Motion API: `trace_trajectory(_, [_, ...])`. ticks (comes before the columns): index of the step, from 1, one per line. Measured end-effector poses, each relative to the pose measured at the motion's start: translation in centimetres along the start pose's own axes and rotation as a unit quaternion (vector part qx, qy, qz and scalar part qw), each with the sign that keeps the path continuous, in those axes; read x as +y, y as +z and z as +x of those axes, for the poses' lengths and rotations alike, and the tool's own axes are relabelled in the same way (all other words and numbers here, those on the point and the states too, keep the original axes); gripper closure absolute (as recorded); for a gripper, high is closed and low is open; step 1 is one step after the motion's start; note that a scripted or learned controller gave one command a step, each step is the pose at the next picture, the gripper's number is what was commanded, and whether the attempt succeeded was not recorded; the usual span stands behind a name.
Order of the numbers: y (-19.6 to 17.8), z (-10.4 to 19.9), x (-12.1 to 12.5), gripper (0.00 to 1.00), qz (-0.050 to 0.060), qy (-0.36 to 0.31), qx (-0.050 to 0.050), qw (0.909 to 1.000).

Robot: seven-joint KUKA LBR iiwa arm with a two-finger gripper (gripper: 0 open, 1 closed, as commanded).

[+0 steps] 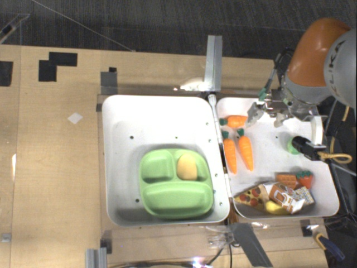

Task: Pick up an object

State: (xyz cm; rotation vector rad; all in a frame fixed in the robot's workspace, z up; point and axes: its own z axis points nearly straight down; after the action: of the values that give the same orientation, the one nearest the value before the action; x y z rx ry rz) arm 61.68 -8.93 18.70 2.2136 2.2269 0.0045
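My gripper [266, 115] hangs over the back of the right bin [329, 202], and its fingers [254, 113] stand open with nothing between them. Just left of it lies a short carrot [237, 120]. Two longer carrots [230, 156] [246, 152] lie side by side a little nearer the front. A small green object [293, 145] sits to the gripper's front right. Along the bin's front lie a strawberry [305, 178], an orange box [285, 178], a pizza slice [251, 195], a snack packet [287, 197] and a yellow piece [272, 207].
The left bin [128, 121] holds a green divided tray [175, 191] with a yellow round object [188, 166] in its right compartment. A metal post [213, 60] stands behind the wall between the bins. The arm's orange band [312, 54] rises at the back right.
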Motion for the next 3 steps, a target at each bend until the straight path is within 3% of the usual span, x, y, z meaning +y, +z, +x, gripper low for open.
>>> trace_trajectory(1, [0.0, 3.0, 0.6, 0.0, -0.001, 0.03, 0.0, 0.9995])
trace_trajectory(2, [9.1, 0.9, -0.9, 0.0, -0.002, 0.004, 0.0, 1.0])
trace_trajectory(3, [9.6, -0.6, -1.8, 0.0, -0.007, -0.082, -0.001, 0.9966])
